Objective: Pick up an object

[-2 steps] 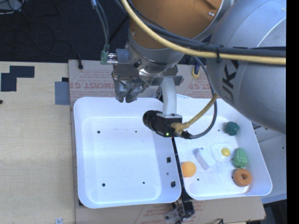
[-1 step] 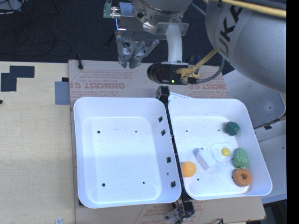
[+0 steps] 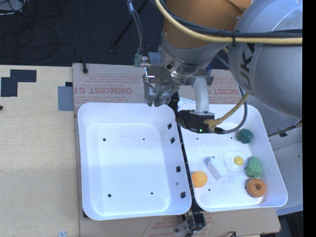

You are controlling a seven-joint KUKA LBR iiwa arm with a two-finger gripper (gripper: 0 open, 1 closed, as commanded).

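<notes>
My gripper point(image 3: 157, 98) hangs above the far rim between the two bins, over the back right corner of the left bin point(image 3: 98, 113). Nothing shows between its fingers. In the right bin point(image 3: 276, 196) lie several objects: an orange ball point(image 3: 199, 178), a white block point(image 3: 214, 168), a fried egg point(image 3: 234, 161), a dark green lump point(image 3: 244, 135), a light green lump point(image 3: 255, 166) and a brown doughnut point(image 3: 256, 187). All of them lie well to the front right of the gripper.
The arm's big grey and orange body fills the upper right and overhangs the right bin's far side. A cardboard sheet point(image 3: 106, 85) lies under the bins. The wooden bench point(image 3: 34, 152) stretches to the left.
</notes>
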